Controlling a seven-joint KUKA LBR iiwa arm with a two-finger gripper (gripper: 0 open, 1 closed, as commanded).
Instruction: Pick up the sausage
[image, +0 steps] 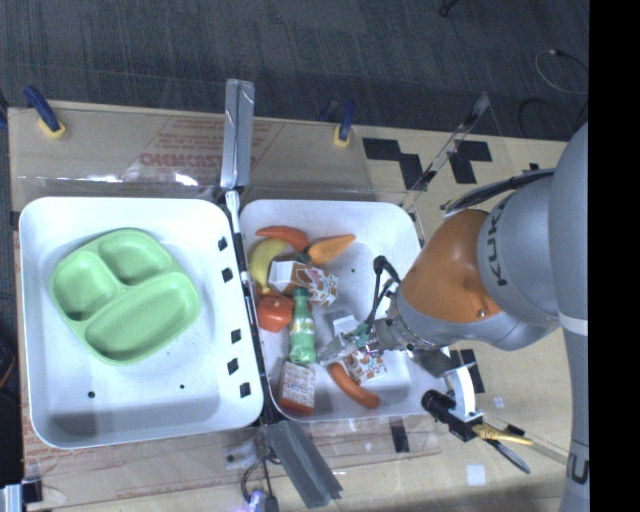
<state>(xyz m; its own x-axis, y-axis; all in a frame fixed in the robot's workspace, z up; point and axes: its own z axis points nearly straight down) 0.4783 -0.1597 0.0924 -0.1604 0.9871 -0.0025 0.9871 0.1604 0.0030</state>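
The sausage is seen lying in the near right part of the right bin, just near of the hand; whether the hand is clenched or released cannot be told; a small printed packet lies under the hand, touching the sausage's far side; to the left a green bottle lies lengthwise, with a tomato beside it; farther off lie a banana and a carrot; a green divided plate rests in the left bin on the surface.

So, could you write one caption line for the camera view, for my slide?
KUKA arm's gripper hovers above the sausage in the cluttered right bin.
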